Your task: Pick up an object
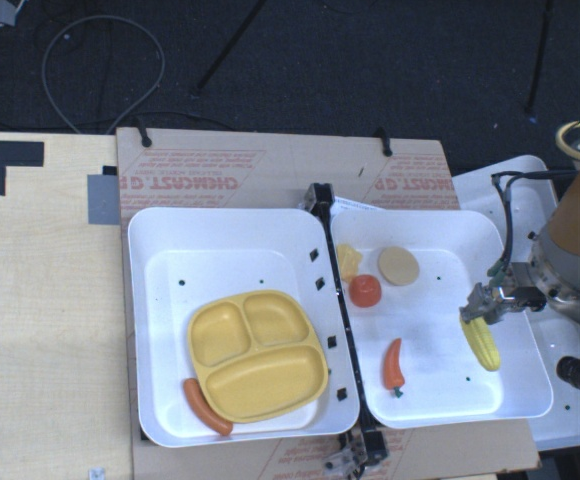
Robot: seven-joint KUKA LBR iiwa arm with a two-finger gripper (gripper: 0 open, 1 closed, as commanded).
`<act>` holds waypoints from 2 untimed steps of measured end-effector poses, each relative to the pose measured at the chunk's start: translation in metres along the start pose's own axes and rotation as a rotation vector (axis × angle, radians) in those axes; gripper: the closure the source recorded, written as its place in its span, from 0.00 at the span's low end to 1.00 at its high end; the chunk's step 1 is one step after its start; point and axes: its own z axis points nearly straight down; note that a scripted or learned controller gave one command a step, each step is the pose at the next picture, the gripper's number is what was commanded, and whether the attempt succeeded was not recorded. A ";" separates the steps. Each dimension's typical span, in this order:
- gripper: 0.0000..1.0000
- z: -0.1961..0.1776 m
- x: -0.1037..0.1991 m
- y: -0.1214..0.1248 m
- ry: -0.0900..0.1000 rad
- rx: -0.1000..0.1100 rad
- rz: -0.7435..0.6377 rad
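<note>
Yellow is what you should look for at the right side of the right bin: a small corn cob lies there on the white floor, slanting from upper left to lower right, close to the bin's right wall. Your gripper sits right over the cob's upper end, its dark fingers reaching in from the right, and the cob's top appears to sit between or just under them; you cannot tell from this slanted view whether they are pinching the cob or merely touching it, nor how wide they stand. The cob's lower end looks to rest on the bin floor. Behind the gripper you can see the arm with its orange band and a black cable looping above it. Elsewhere in the same bin, you have a red chili pepper lying near the middle, a red tomato toward the upper left, a pale yellow piece just beside the tomato against the divider, and a tan round disc near the tomato's right. In the left bin you will find a yellow divided plate with three compartments, and an orange sausage lying just beside its lower left edge.
</note>
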 end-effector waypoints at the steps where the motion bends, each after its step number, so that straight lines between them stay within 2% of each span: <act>1: 1.00 -0.033 -0.001 0.001 0.001 0.002 -0.001; 2: 1.00 -0.037 0.052 0.004 0.004 0.006 -0.004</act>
